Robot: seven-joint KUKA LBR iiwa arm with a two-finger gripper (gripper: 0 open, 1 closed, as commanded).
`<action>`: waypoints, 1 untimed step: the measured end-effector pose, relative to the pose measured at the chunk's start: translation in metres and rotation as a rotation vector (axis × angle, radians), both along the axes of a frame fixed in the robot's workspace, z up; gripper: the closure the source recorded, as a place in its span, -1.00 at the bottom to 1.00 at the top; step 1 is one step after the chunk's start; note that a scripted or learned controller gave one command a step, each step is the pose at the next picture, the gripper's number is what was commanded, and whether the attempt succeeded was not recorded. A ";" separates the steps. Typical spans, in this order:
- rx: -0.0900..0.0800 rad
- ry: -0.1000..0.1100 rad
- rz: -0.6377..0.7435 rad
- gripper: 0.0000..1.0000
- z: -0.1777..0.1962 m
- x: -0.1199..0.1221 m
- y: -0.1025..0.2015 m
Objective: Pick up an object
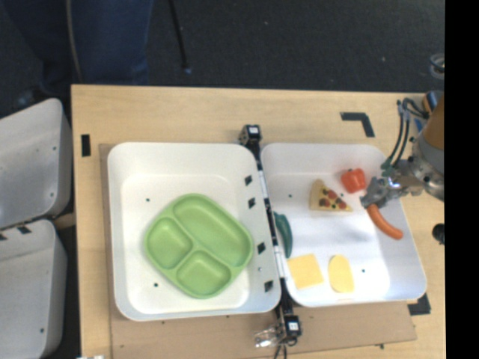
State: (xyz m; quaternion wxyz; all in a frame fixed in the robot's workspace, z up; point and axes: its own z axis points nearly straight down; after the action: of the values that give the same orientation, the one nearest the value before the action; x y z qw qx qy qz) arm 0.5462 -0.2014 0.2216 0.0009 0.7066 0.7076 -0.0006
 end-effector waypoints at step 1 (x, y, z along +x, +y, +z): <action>0.002 -0.002 0.006 1.00 0.010 0.015 0.057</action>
State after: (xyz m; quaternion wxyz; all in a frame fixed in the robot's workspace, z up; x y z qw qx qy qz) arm 0.5608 -0.1445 0.2317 0.0007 0.7046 0.7096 0.0008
